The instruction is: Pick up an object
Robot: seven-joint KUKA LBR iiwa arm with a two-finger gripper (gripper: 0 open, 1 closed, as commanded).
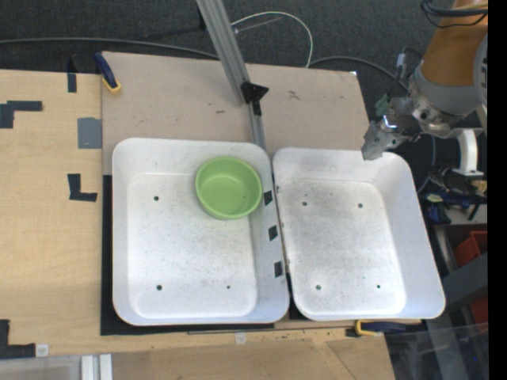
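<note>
A green bowl sits upright in the left bin, near its far right corner. My gripper hangs over the far right corner of the right bin, well to the right of the bowl. It looks narrow and dark from here, and nothing shows under it.
A slanted metal pole runs from the top of the view down to a black clamp behind the bins. Cables loop over the brown board at the back. A yellow-tipped clamp sits at the board's far left.
</note>
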